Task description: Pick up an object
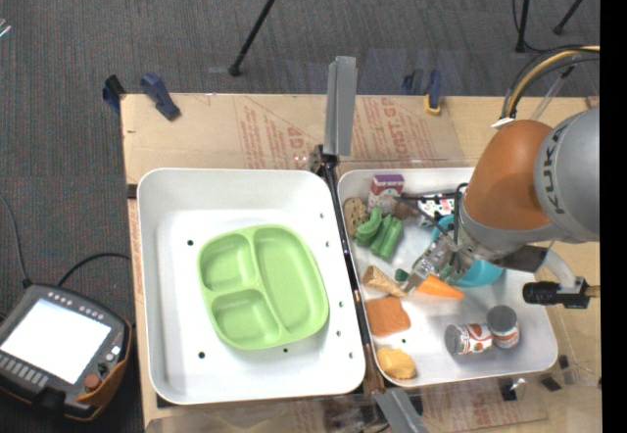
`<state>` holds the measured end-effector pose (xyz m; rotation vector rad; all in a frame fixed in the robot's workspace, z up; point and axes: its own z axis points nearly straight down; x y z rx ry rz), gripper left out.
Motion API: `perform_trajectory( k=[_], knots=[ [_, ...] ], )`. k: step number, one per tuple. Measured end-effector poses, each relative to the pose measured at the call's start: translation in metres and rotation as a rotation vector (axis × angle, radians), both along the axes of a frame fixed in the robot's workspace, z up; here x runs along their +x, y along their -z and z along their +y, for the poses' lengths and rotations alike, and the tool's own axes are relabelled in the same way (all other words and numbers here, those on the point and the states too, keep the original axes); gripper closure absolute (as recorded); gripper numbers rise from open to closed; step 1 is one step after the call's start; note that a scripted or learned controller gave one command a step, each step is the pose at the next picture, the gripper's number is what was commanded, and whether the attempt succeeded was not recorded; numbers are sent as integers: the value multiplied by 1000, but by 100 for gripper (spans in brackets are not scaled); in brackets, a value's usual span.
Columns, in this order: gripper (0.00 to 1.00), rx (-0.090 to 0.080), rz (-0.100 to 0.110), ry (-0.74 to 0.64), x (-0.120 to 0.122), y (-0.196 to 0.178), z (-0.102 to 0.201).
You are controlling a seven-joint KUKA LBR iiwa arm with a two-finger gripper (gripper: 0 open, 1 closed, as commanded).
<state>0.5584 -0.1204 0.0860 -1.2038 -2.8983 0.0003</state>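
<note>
My gripper [437, 263] hangs low over the middle of the right bin [534, 355], under the orange wrist band. Directly below and touching its tip lies an orange carrot [441, 289]. Just to its right sits a teal bowl [483, 271], partly hidden by the arm. A tan wedge [380, 279] lies to its left. Green vegetable pieces [383, 231] lie a little farther up and left. Nothing can be seen lifted off the bin floor.
The right bin also holds a purple-topped box [387, 186], an orange slab [389, 315], a yellow lump [397, 360], a lying can [467, 338] and a grey can [503, 323]. The left bin [167, 216] holds a green divided plate [263, 284].
</note>
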Motion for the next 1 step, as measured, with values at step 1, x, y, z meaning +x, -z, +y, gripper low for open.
perform_trajectory(
  k=[1],
  knots=[
    [100,0,0,145,34,-1,12]
  ],
)
